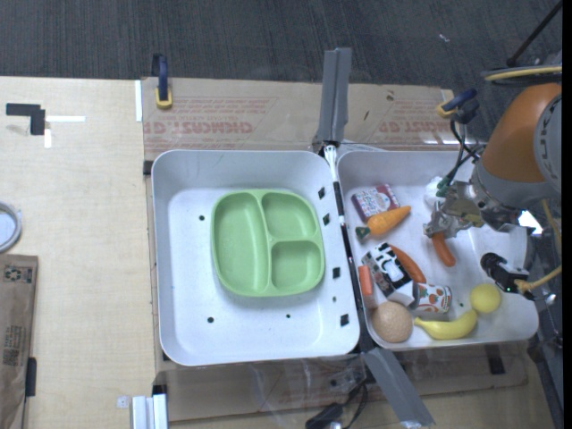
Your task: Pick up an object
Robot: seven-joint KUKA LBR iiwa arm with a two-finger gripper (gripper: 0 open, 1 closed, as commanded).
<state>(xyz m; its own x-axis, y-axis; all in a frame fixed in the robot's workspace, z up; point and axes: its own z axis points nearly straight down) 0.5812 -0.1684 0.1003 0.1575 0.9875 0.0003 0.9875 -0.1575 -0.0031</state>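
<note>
Just below gripper (444, 224): small carrot (443, 249).

even, bright overhead light, no hard shadows. the left bin (170, 266) glares near white along its rim, losing detail; the tray (266, 241) inside it casts only a faint soft shadow. the carpet (223, 16) above the bin is dim and grainy. the whole frame is slightly soft, small items blurred.
</note>
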